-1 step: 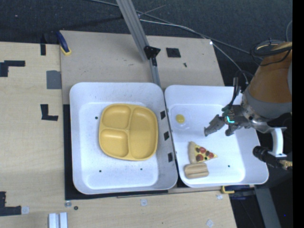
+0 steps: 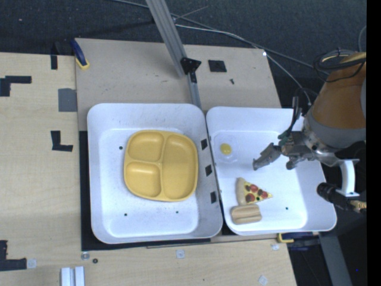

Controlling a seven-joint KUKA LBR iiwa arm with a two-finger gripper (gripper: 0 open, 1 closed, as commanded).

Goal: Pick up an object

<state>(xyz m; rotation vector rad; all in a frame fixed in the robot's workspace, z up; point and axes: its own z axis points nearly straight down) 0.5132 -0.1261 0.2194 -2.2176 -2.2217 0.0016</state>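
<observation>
- The gripper (image 2: 277, 159) hung over the right bin (image 2: 297, 216), its two dark fingers (image 2: 266, 158) spread apart with nothing between them.
- A pizza slice toy (image 2: 250, 192) lay on the bin floor below and to the left of the fingertips, apart from them.
- A tan bread roll (image 2: 246, 214) lay just beside the slice, nearer the front rim.
- A small yellow piece (image 2: 225, 149) sat left of the fingers, near the bin's left wall.
- A yellow divided plate (image 2: 161, 165) rested in the left bin (image 2: 101, 177).
</observation>
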